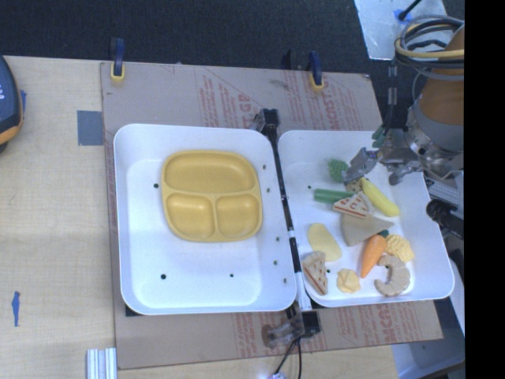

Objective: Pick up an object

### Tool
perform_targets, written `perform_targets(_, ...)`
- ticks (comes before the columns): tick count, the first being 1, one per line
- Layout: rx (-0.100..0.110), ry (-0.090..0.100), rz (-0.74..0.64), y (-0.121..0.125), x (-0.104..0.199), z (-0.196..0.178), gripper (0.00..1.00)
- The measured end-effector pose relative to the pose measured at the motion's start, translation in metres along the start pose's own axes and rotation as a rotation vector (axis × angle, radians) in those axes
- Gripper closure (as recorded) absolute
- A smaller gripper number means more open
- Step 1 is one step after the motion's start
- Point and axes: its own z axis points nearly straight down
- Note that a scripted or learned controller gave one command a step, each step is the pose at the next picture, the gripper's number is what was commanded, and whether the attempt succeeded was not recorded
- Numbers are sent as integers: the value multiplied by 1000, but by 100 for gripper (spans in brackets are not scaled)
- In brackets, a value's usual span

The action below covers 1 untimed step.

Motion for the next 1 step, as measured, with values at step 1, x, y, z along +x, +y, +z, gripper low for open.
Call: perform_targets(1,11,1,7,-59,-63,98,0)
